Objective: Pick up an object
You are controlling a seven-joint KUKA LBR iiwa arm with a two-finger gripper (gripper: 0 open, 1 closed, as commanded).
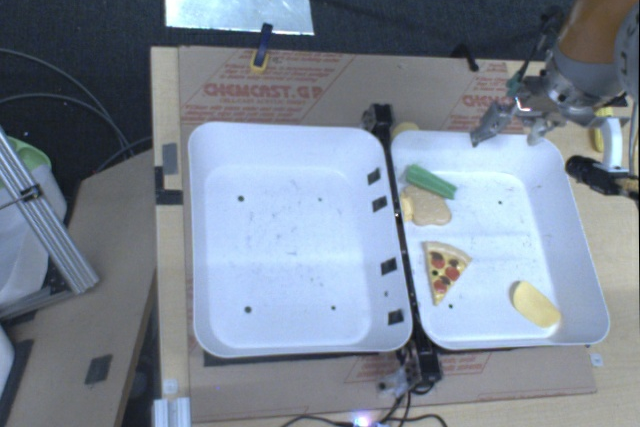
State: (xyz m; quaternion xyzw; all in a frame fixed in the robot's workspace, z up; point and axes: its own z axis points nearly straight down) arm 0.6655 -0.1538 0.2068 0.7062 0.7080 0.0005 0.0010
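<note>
— Above the far edge of the right bin (pixel 575 215) we hover our gripper (pixel 515 127); its fingers stand spread apart with nothing between them.

— So which step are we at?

— The approach, we judge. Nothing is lifted yet. Next we must choose a piece, come down over it and close squarely.

— What do we have to choose from?

— All in that right bin: a green block (pixel 431 181) touching a tan cookie-like piece (pixel 428 208) near the divider, a pizza slice (pixel 444 270) below them, and a yellow piece (pixel 535 304) well apart at the near corner. The left bin (pixel 290 245) offers us nothing to grasp.
</note>
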